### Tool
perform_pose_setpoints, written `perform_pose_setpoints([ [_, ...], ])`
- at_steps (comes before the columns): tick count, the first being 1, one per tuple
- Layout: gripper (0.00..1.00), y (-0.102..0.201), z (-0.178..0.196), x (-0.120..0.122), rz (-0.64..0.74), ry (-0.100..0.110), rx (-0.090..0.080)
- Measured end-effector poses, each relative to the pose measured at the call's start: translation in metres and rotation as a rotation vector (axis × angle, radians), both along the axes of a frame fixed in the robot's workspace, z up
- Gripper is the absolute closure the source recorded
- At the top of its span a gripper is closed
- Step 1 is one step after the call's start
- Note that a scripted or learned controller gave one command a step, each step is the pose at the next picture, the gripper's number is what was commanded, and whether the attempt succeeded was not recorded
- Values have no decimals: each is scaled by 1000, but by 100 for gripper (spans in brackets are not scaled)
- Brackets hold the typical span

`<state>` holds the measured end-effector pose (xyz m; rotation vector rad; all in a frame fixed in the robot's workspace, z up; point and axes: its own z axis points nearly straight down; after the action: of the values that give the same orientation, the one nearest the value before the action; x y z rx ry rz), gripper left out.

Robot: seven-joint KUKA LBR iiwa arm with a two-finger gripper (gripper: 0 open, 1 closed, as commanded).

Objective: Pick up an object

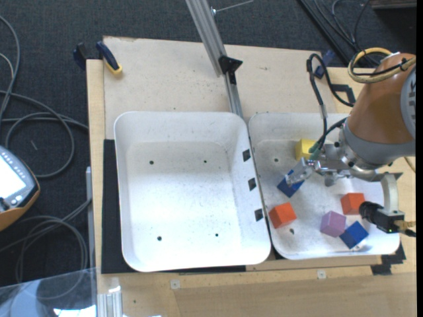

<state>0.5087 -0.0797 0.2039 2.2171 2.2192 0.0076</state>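
Hovering low, the gripper (299, 174) sits at the dark blue block (289, 186); whether its fingers are apart, nobody can tell; best centre squarely before closing.

Robot lab, bench (165, 78), white bins (132, 137), floor cables (39, 117)

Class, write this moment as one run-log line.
gripper: over right bin, at blue block | grasp: cannot tell | nearby: yellow block, orange block

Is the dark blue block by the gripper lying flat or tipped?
Tipped: the dark blue block rests at a slant on the right white bin floor, one end raised toward the gripper.
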Motion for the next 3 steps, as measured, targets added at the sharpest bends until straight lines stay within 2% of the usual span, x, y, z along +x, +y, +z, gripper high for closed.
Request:
perform_pose_setpoints([
  [1,0,29,-4,-21,2,10,3],
  [2,0,-8,-109,73,0,8,-2],
  [3,100,-7,-93,73,2,3,-1],
])
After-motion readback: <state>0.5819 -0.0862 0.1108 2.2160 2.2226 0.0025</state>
